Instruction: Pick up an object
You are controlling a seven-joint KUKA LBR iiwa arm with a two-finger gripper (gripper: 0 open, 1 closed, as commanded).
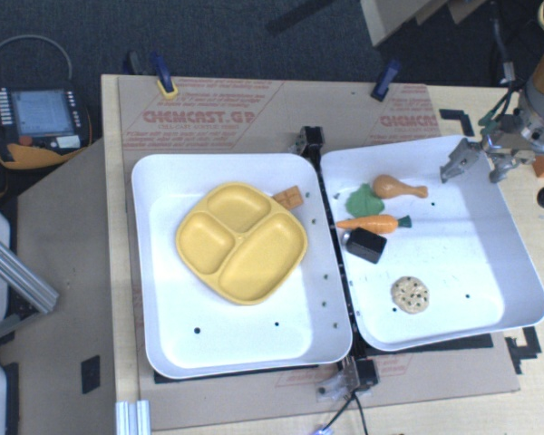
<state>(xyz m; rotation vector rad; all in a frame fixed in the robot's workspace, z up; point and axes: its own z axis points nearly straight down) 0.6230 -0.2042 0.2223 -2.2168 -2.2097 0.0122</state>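
Camera view: I saw the gripper (pixel 479 162) above the right bin's (pixel 490 270) far right corner, its 2 fingers (pixel 456 164) spread, pinching nothing. In that bin lay a chicken drumstick (pixel 398 188), a carrot (pixel 374 225), a green leaf (pixel 364 200), a black block (pixel 364 245) and a cookie (pixel 410 294). The left bin (pixel 163 270) held a yellow divided plate (pixel 241 241), with a small orange piece (pixel 288 198) touching it.

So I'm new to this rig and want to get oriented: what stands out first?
A yellow three-compartment plastic plate fills the middle of the left white bin. The right white bin holds small toy foods: a chicken drumstick, an orange carrot and a speckled cookie.
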